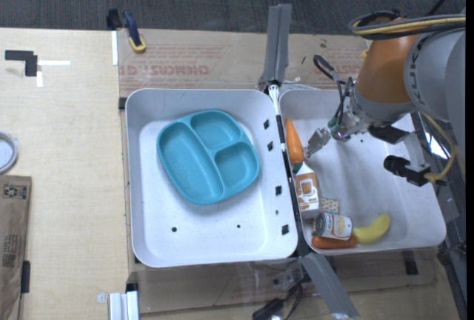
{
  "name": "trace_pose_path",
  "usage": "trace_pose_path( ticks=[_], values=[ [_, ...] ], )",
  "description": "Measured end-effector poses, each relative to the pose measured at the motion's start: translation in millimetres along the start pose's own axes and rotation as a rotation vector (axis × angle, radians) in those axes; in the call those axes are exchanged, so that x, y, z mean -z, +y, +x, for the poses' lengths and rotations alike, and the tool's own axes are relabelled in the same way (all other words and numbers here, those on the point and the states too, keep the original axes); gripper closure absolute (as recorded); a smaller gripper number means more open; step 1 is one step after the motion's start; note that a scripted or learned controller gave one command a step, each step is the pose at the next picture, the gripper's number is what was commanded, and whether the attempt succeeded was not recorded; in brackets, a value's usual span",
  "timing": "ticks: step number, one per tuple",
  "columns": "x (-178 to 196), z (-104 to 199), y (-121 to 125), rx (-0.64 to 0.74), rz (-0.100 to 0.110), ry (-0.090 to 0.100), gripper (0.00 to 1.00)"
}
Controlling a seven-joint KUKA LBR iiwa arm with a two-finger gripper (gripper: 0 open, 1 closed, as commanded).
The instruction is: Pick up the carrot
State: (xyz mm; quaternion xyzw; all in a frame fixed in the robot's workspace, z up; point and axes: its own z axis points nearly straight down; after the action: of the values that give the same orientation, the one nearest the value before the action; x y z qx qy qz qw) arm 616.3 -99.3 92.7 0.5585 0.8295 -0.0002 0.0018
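Observation:
The carrot (294, 141) is an orange tapered piece lying lengthwise against the left wall of the right bin (415, 207), near its back. My gripper (319, 140) hangs low in that bin just to the right of the carrot, angled down and to the left toward it. A narrow gap separates the gripper's tip from the carrot. The carrot rests on the bin floor.
Just in front of the carrot, a small orange and white carton (306, 191) lies by the same wall. A can (333, 224), a banana (372, 228) and a red-orange item (333, 242) sit at the front edge. The left bin (148, 222) holds a blue divided plate (209, 155).

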Motion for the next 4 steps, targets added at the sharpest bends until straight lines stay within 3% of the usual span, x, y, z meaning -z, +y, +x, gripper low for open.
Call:
trace_pose_path(
  ticks=[1, 2, 3, 4],
  values=[
    [9, -1, 0, -0.004, -0.001, -0.001, 1.00],
    [100, 45, 65, -0.071, 0.001, 0.002, 1.00],
    [109, 44, 65, -0.069, 0.001, -0.001, 1.00],
    [109, 44, 65, -0.069, 0.001, -0.001, 0.00]
  ],
)
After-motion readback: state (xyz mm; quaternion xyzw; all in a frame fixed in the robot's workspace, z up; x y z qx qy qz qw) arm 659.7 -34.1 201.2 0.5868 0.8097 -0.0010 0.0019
